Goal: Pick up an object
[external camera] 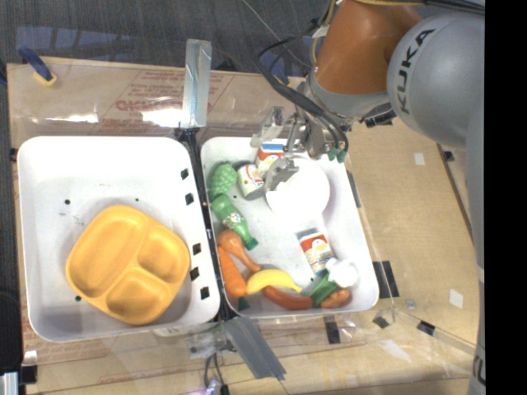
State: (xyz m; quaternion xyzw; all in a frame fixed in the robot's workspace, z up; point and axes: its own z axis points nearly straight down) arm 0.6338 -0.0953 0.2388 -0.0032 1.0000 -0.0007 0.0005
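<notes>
The gripper hung in the upper part of the right bin, just right of the frame's centre, lowered from the grey arm that entered from the upper right. Its metal fingers pointed down and left, and how far apart they stood could not be told against the clutter there; nothing was clearly seen between them. Just beside the fingertips, perhaps touching them, lay a small white carton with a red and blue label, probably the object being tried for, since the tool was poised over that corner rather than the crowded lower edge. Left of the carton, against the wall between the bins, sat a green vegetable, and below it a green bottle lay slanted. A second small carton lay apart toward the lower right of the bin. Along the bottom wall a carrot, a banana and a sausage were heaped together, packed too tightly for an easy grasp. The left bin held a yellow divided tray at the lower left of the frame.
</notes>
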